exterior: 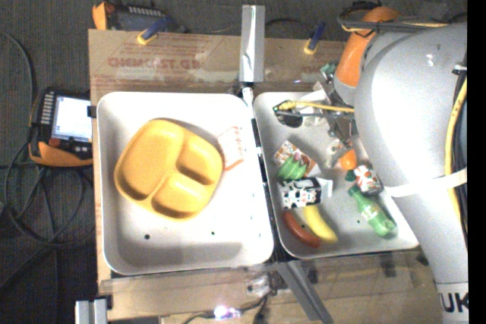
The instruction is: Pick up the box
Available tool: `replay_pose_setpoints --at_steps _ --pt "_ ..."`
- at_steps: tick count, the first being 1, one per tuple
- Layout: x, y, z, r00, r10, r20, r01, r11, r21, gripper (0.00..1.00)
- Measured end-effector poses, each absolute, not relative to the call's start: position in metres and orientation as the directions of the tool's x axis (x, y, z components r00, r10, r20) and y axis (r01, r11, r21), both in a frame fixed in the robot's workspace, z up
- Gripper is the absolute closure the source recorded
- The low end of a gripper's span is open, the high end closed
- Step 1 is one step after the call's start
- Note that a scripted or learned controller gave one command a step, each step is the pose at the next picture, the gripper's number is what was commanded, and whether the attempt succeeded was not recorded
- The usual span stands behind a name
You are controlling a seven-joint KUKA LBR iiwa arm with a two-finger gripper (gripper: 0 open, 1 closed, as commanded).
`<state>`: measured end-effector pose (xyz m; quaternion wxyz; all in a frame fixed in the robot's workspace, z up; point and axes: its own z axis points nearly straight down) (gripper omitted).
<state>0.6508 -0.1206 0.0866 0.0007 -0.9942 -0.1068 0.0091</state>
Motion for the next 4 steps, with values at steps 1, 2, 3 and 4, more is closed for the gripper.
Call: replay_pose_setpoints --at_steps 1,2,3,4 --pt "0.649 -0.164 0.25 0.977 0.211 -0.007 0.211 -0.978 0.0 0.0" --pt "0.649 -0.164 0.249 0.977 0.212 -0.008 0.212 -0.977 0.0 0.0" --pt "0.659 -0.183 0.282 0.962 0.272 -0.008 0.272 -0.962 0.001 0.0" --pt "0.586 -0.224 0.203 0.966 0.259 -0.009 0.259 -0.966 -0.004 0.0"
